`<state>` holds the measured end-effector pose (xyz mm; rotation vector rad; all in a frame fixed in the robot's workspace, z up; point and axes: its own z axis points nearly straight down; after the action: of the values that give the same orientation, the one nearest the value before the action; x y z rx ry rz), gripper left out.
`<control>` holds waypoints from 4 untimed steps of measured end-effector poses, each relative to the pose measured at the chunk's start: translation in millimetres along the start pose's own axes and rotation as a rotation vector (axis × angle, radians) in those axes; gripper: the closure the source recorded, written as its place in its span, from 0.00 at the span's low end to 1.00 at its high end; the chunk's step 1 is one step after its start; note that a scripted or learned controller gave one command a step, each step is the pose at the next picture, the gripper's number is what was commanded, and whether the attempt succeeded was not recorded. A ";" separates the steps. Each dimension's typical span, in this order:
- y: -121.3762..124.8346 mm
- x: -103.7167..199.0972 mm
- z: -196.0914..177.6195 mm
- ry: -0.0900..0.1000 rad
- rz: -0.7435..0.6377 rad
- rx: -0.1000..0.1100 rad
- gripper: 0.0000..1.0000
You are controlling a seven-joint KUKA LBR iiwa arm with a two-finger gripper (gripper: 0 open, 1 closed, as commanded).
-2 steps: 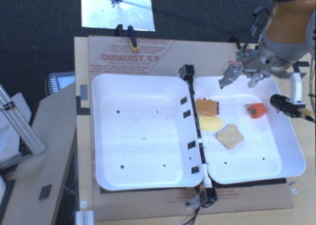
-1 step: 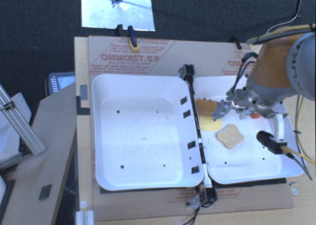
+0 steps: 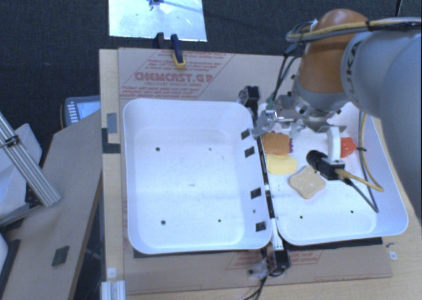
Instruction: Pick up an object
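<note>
Over the right bin (image 3: 389, 216), the gripper (image 3: 285, 122) hangs low

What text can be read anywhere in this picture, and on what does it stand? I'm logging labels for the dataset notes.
"CHEMCAST GP", in red print, on the brown cardboard sheet under the two white bins.
Smaller red lines above and below that word on the same sheet: too blurred to read.
More red print on the cardboard's front edge below the bins: too small to read.
The small screen at the left: nothing legible.
</note>
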<state>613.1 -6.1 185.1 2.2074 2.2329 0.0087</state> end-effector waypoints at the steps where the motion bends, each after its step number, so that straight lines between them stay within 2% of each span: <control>1: -1.0 -5.2 -10.9 -0.002 0.007 0.001 1.00; 2: -27.1 -67.6 -62.3 -0.005 0.016 0.000 1.00; 3: -18.9 -5.3 -144.6 -0.001 0.001 -0.006 1.00; 4: -113.6 27.2 -167.6 0.000 0.003 0.004 1.00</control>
<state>498.3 19.4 352.2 2.2132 2.2312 0.0051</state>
